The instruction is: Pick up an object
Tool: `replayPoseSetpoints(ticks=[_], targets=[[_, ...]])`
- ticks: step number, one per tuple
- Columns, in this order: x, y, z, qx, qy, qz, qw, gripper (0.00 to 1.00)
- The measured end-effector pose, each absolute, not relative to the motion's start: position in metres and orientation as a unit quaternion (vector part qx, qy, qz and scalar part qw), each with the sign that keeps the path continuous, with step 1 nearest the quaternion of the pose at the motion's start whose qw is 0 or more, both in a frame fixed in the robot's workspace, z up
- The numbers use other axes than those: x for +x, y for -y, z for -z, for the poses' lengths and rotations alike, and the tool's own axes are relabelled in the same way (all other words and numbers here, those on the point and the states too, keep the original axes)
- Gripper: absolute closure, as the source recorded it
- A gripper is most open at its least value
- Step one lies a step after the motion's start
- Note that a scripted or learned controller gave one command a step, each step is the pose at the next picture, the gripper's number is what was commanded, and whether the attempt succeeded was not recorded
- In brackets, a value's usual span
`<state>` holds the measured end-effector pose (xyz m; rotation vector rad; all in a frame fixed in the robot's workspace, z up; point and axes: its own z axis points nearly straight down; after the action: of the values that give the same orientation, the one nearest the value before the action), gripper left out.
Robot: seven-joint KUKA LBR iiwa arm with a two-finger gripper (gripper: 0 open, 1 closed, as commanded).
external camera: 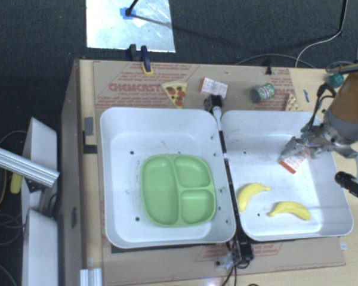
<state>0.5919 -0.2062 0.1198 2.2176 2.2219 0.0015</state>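
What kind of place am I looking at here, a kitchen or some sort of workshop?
Most likely a robotics lab, not a kitchen. A robot arm reaches over two white bins, which hold toy bananas and a green divided plate, and cables trail across the dark floor.

The left bin [116, 159] holds a divided plate [179, 189]. In the right bin [256, 136] two bananas [251, 193] [290, 210] lie side by side near the front, and a small packet [294, 158] lies behind them (toward the right wall), under the gripper [307, 143].

A robotics lab: taped cardboard bench [137, 82], loose cables [322, 40], white bins [116, 127].
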Motion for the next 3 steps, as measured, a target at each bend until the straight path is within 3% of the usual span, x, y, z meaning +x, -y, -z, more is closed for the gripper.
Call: replayPoseSetpoints(ticks=[3], targets=[[0.582, 0.206, -0.123, 0.707, -0.708, -0.0003, 0.001, 0.00]])
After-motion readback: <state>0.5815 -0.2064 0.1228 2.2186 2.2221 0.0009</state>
